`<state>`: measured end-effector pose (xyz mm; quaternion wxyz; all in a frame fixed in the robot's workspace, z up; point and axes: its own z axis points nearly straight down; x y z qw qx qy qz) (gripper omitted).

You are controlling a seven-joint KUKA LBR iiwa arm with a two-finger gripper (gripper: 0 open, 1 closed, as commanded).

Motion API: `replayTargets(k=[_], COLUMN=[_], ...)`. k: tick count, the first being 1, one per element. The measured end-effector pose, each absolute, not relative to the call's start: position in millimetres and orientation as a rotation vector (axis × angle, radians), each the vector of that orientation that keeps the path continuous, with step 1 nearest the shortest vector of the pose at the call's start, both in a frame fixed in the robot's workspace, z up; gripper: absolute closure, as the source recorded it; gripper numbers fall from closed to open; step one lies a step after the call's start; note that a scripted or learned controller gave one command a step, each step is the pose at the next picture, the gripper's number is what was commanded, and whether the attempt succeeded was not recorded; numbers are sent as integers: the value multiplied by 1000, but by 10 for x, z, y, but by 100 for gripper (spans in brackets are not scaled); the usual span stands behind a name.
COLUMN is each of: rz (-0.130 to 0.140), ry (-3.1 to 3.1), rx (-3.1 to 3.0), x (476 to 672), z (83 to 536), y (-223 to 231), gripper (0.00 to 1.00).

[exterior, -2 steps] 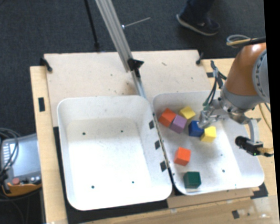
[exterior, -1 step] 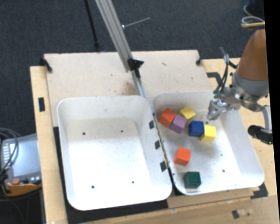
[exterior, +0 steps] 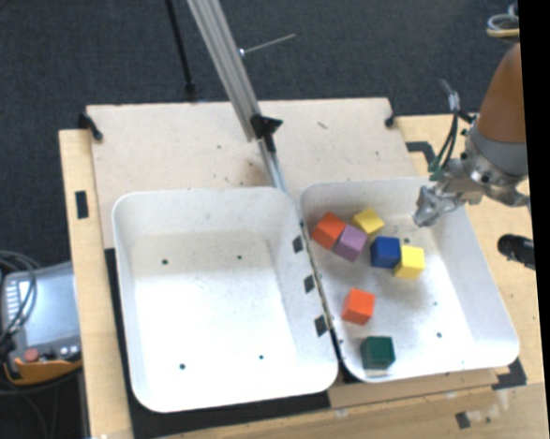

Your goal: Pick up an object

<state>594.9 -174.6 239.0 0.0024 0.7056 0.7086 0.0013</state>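
Stood as a pale bench (exterior: pixel 231 132) carrying two shallow white bins side by side. Left bin (exterior: pixel 144 223) beside right bin (exterior: pixel 477 293), touching along the middle wall. Reached in from the right as a grey arm (exterior: pixel 495 142) with an orange band, ending at the gripper (exterior: pixel 427 211) over the right bin's upper right edge. Could not tell whether spread or pressed together; appeared to pinch nothing. Lay in the right bin, all apart from the gripper: orange block (exterior: pixel 329 229) touching purple block (exterior: pixel 352 242), small yellow block (exterior: pixel 368 220) just beside them; blue block (exterior: pixel 385 251) touching a second yellow block (exterior: pixel 409 260); a second orange block (exterior: pixel 359 306) lower down, alone; green block (exterior: pixel 378 352) near the bottom rim.
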Motion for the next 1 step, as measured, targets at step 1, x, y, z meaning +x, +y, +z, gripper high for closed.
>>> replayTargets(k=[1], rz=[4], ry=[2225], rx=[2212], x=[5958], z=[2613], y=[-1759], gripper=[100])
